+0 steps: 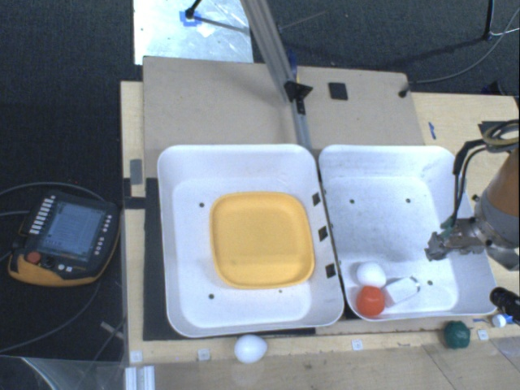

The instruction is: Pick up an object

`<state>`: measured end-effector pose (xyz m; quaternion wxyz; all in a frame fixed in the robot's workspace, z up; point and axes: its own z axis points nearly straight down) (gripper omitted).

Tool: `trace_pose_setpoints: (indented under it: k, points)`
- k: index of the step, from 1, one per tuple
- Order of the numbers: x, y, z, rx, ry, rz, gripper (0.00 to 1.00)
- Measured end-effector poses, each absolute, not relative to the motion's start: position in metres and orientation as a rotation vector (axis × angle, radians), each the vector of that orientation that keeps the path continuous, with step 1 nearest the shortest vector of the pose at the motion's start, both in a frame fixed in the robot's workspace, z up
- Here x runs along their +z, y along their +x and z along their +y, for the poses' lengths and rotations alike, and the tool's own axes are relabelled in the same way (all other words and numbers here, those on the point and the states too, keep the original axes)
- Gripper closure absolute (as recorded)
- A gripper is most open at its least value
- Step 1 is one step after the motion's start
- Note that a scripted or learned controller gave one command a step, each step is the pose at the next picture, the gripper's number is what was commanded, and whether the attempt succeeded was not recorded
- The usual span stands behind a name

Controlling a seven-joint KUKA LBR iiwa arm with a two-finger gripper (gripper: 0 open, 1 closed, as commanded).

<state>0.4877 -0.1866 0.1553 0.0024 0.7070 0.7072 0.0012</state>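
Arm came in from the right edge, over the right bin (382,177). Gripper (443,246) sat low near that bin's right wall, roughly mid-depth, dark and small in frame. Couldn't tell from this angle whether it was wide or narrow; nothing was visibly gripped.

Right bin contents were clustered at the near edge, left of centre: a white ball (370,274), a red ball (371,301) just nearer and touching or almost touching it, and a small white block-like item (404,288) just right of the two, lying tilted. All three were left of and nearer than the gripper, clearly apart from it.

Left bin (183,218) held a yellow square plate (262,239) lying flat about centre, rounded corners, rim up.

Outside the bins: a white egg-shaped object (250,348) lay on the bench just past the left bin's near rim. A dark green ball (457,335) sat on the bench off the right bin's near right corner.

Off the bench on the left floor lay a teach pendant (65,240) with its cable looped around it. A grey pole (272,51) ran diagonally from the far edge down to the joint between the two bins.
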Motion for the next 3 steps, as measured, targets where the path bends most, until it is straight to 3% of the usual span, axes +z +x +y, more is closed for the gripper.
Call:
trace_pose_setpoints:
  k: [1, 3]
  points:
    - [0.207, 0.489, -0.187, 0.004, 2.218, 2.220, 1.00]
    - [0.230, 0.498, -0.076, 0.003, 2.217, 2.226, 1.00]
